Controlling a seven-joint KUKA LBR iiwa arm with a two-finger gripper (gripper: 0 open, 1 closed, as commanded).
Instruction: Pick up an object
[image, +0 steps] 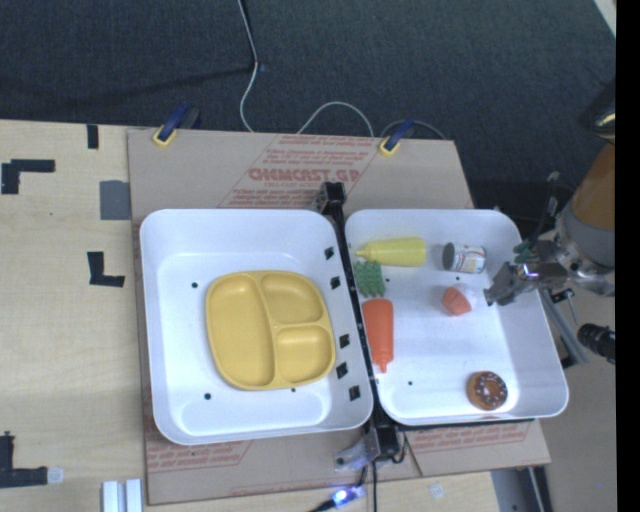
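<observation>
The right bin (525, 330) holds a yellow corn cob (393, 251), a small grey can (465, 259) lying on its side, a small red piece (456, 301), an orange carrot (378, 330) with a green top, and a brown doughnut (487, 389). My gripper (510, 280) hangs over the right bin's right rim, just right of the red piece and below the can. Nothing shows in its grasp.
The left bin (170, 300) holds a yellow divided plate (268, 329). A black hinge strip (345, 300) runs between the bins. Cardboard (300, 175) lies under both bins, with clips and a white cable at the far edge.
</observation>
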